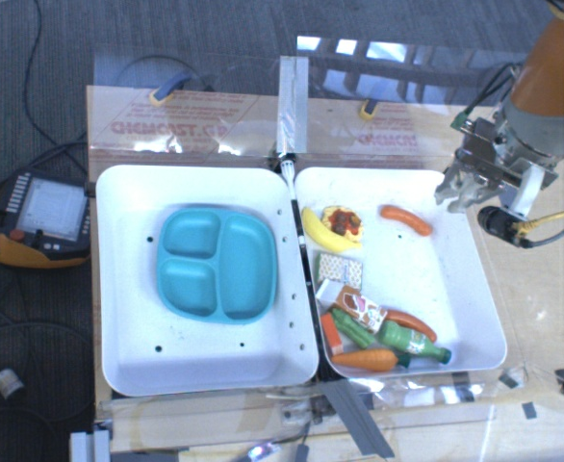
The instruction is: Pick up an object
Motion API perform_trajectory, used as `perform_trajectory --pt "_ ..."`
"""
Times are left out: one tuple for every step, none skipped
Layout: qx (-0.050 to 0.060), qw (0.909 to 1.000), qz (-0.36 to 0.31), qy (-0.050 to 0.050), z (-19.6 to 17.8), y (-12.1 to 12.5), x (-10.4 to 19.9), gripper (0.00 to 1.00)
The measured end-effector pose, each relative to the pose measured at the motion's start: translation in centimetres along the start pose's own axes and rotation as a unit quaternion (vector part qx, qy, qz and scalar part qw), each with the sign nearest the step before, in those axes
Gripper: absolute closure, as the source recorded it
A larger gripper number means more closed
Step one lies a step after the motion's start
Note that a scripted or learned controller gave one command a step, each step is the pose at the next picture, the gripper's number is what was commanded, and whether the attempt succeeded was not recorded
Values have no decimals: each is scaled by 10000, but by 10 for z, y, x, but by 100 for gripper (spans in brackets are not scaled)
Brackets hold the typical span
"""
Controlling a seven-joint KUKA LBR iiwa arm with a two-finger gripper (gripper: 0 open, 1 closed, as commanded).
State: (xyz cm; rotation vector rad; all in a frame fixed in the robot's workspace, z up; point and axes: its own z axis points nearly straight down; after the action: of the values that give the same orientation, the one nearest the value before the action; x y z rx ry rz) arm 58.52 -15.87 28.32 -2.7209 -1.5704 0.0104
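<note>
Gripper (pixel 458 195) hangs over right bin's (pixel 479 287) top-right edge, holding nothing; can't tell its opening. Nearest pick: sausage (pixel 405 219), alone near the top edge. Probably light, stiff, slick plastic; pinch it across the middle.

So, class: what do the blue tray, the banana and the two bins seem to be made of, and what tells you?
Blue tray: probably moulded plastic, one even colour, rounded compartments, soft sheen.
Banana: likely a plastic toy, uniform yellow and smooth.
Bins: seemingly thin formed plastic, glossy white with rounded corners and rolled rims; the material can't be confirmed.
</note>
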Motion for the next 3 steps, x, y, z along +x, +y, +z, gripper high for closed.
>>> perform_trajectory --pt "24 10000 -5 -27 -7 0 0 100" --pt "19 9985 540 3 50 -65 35 100" --pt "15 9973 734 1 -7 -153 60 100"
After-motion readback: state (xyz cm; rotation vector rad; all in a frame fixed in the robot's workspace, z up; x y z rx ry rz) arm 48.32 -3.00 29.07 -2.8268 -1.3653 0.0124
